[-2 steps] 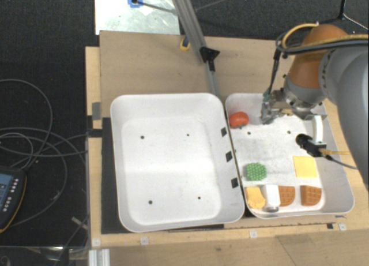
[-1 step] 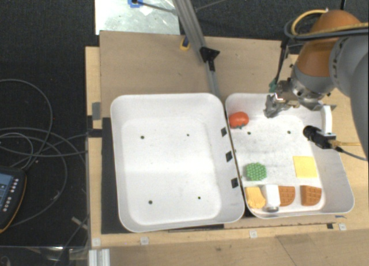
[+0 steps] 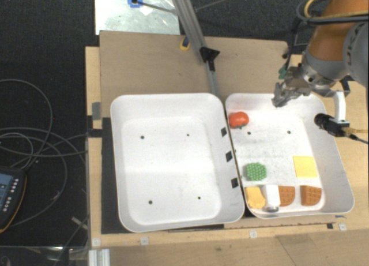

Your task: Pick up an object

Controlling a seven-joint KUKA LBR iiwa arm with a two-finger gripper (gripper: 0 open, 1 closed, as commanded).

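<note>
A single grey robot arm (image 3: 337, 40) with a broad orange band above its wrist reaches in from the right side of the view, near the table's far right corner. Its thick upper body curves down and to the left, narrowing into a grey metal wrist. At the end, a small dark two-finger hand (image 3: 281, 98) points down and to the left, hanging over the far edge of the right-hand white bin (image 3: 331, 161). Nothing can be seen between the fingers. A black cable loops around the orange section.
</note>
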